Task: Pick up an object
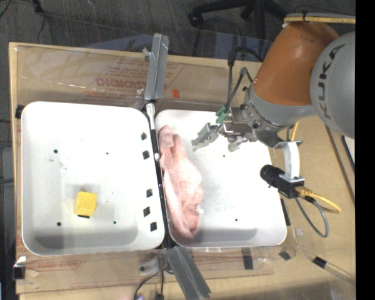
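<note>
Two white bins side by side on the table (44,61), split by a metal divider (155,74). In the left bin (81,142), a small yellow block (85,204) near the lower middle, alone on the white floor, well apart from everything else. In the right bin (250,199), a pink cloth (180,183) crumpled into a long heap along the left wall, running from near the top edge down almost to the bottom edge, touching or just beside the divider.

Reaching in from the right, the arm (306,61), grey with an orange band, wrist over the upper part of the right bin. Tool (203,137) pointing left, fingers apart, clamped on nothing, tips just right of the cloth's upper end and near it, contact not clear from this angle. Below the wrist, a black cylinder with a yellow cable (319,200) at the bin's right rim.
</note>
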`<state>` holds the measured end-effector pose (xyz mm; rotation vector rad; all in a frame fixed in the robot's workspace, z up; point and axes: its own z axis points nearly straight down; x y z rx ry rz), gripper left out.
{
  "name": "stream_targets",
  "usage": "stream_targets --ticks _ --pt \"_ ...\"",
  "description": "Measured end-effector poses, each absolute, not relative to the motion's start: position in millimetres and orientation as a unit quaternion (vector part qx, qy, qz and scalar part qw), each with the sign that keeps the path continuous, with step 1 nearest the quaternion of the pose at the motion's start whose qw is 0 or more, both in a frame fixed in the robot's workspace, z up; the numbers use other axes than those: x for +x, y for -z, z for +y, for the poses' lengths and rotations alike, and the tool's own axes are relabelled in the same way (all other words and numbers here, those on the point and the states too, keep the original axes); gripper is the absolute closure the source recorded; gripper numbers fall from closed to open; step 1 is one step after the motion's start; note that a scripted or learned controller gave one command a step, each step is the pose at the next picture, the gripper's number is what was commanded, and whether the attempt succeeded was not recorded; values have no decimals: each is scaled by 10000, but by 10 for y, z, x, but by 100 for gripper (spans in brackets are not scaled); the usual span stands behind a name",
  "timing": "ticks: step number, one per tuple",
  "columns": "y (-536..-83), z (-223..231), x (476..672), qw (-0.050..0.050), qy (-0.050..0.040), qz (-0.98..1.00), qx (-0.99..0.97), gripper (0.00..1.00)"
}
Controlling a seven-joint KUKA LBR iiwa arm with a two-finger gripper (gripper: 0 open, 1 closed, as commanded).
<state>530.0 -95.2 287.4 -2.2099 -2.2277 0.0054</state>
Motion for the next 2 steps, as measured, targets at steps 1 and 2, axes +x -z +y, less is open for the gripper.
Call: stream_targets --ticks 1,2 --pt "-1213 -1059 5591 30 -25 -6962 -7178 0" --pt "-915 -1350 6027 14 -14 -6475 -7621 0"
